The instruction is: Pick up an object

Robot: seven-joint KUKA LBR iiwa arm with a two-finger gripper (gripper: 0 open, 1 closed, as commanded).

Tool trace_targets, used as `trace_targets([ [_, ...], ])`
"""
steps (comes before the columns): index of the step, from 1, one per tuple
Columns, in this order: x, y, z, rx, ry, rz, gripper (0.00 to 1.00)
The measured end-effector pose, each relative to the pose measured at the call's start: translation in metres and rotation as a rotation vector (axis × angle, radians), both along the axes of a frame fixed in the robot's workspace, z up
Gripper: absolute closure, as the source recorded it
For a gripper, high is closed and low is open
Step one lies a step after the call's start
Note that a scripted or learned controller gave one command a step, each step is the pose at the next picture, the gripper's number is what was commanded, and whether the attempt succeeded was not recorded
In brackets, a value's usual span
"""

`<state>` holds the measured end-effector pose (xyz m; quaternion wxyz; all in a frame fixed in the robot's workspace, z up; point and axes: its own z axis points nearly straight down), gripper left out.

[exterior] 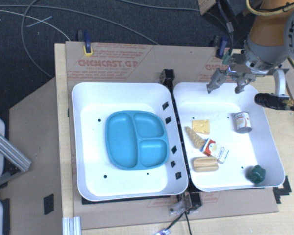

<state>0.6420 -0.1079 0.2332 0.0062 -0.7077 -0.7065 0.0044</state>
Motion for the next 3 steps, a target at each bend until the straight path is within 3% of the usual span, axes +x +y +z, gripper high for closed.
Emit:
trace_targets([
  [1, 0.002, 0.0, 0.009, -0.002, -0.014, 0.002, 0.0],
  [3, 0.012, 0.001, -0.101, -0.001, -0.008, 0.003, 0.0],
])
